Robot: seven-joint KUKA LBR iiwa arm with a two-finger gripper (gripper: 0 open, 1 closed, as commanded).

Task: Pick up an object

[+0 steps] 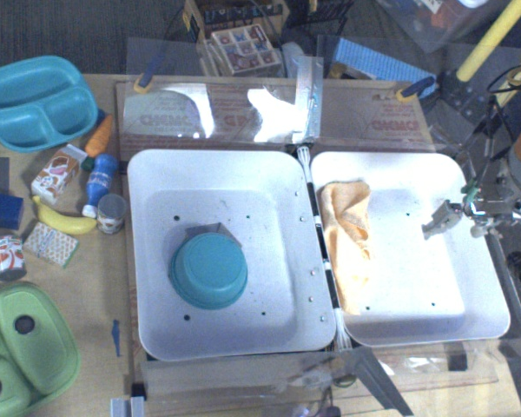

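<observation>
Two white bins sit side by side on the worktop [104, 328]. The left bin [156, 189] holds a blue bowl [209, 270], turned upside down near its middle. The right bin [434, 311] holds a yellow cloth [347, 233], crumpled along its left wall. The tool [440, 220] hangs over the right bin's right part, well apart from the cloth; whether it is spread, I cannot tell.
</observation>
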